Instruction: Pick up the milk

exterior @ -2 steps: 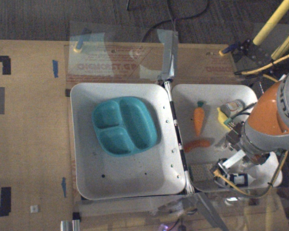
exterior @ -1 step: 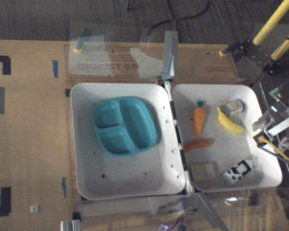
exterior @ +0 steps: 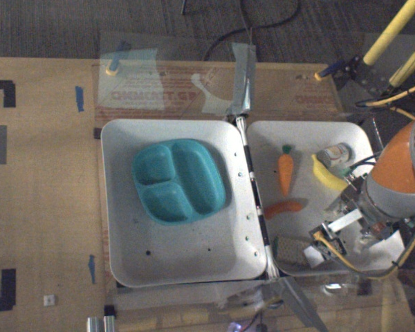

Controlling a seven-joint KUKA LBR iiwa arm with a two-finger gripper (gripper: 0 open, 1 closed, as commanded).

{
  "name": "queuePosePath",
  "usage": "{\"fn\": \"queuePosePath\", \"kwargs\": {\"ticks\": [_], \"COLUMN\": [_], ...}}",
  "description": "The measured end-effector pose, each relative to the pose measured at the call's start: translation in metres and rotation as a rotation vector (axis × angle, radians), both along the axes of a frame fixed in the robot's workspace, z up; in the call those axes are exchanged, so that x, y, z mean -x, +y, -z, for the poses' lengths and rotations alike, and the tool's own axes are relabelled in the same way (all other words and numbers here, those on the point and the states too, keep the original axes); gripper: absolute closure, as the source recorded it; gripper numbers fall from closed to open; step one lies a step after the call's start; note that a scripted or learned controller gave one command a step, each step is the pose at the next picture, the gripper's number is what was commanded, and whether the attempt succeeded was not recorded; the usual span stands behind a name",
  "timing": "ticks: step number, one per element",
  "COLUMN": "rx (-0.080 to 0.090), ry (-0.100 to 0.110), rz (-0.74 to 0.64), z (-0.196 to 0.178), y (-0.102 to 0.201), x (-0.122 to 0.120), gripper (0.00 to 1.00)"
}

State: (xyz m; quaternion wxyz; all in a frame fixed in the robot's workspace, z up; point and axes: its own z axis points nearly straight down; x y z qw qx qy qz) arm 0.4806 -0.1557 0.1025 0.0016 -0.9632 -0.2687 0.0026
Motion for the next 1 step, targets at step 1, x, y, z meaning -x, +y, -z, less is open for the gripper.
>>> {"fn": "queuePosePath", "kwargs": {"ticks": [1], "rx": [0.002], "ry": [0.001], "rz": [0.227], "z": [-0.0452], "y": [0.0216], "x": [-0.0558], "gripper": [0.0]}}
